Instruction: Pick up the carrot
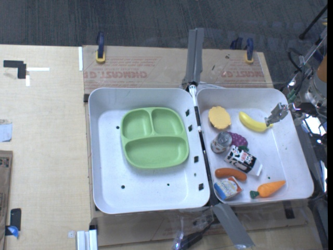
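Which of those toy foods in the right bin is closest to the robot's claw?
The banana: yellow and curved, it lies right beside the gripper near the bin's far right. The carrot sits at the near edge.

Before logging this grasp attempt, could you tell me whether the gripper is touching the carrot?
Apart: the camera view shows the gripper far above the carrot.

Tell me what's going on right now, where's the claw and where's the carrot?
Gripper over right bin's far right side, beside the banana. Carrot lying free at near right corner, untouched. Nothing on top of it; hot dog to its left.
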Available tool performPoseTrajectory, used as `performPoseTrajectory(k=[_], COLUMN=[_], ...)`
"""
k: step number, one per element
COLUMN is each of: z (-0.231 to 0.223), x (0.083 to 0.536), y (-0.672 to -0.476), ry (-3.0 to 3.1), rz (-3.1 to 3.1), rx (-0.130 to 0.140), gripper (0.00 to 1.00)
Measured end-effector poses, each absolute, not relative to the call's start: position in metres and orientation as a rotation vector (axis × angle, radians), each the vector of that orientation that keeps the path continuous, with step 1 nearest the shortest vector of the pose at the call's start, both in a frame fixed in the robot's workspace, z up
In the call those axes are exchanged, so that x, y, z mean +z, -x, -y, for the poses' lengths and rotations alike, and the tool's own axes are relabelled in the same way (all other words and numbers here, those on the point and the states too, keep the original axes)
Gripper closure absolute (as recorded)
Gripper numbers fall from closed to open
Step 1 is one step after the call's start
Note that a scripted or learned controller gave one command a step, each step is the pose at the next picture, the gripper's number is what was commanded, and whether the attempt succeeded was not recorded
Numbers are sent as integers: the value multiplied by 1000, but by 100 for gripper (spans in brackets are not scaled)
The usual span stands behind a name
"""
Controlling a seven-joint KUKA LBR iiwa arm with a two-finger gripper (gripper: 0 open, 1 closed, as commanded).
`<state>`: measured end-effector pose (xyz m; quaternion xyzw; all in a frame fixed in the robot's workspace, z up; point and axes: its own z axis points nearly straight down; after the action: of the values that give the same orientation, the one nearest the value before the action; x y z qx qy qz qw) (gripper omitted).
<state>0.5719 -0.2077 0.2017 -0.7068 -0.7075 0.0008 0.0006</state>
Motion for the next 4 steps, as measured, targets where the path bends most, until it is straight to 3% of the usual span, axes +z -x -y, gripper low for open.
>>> performPoseTrajectory(k=[1,2,3,4], z=[164,170,211,221], x=[199,135,137,91], y=[-484,-477,-477,-477], ry=[2110,2274,2123,1611], rz=[2326,2163,2315,2693], rx=[2,3,1,-1], gripper=[0,0,0,0])
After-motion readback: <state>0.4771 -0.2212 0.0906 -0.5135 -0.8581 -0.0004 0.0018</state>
